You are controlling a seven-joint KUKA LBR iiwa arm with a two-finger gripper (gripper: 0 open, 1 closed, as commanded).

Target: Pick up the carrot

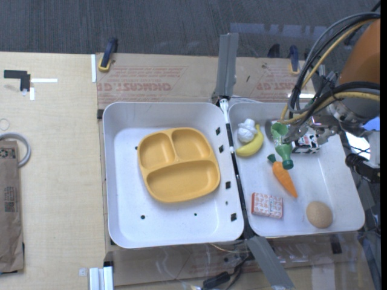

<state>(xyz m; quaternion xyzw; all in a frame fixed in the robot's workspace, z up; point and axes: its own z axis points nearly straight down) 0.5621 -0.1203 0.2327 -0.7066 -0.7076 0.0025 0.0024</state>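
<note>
Currently I am listing the carrot (284, 177): likely light, stiff, smooth, best taken mid-body; my gripper (282, 147) is hovering above, its closure unreadable.

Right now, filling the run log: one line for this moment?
carrot: lying in right bin | gripper: above its leafy end | grasp: none seen

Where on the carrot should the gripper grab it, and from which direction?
Probably across the orange body of the carrot, mid-length, coming straight down. It lies flat in the right bin, slanting, leafy end toward the gripper, with bare floor along both long sides for the fingers.
</note>
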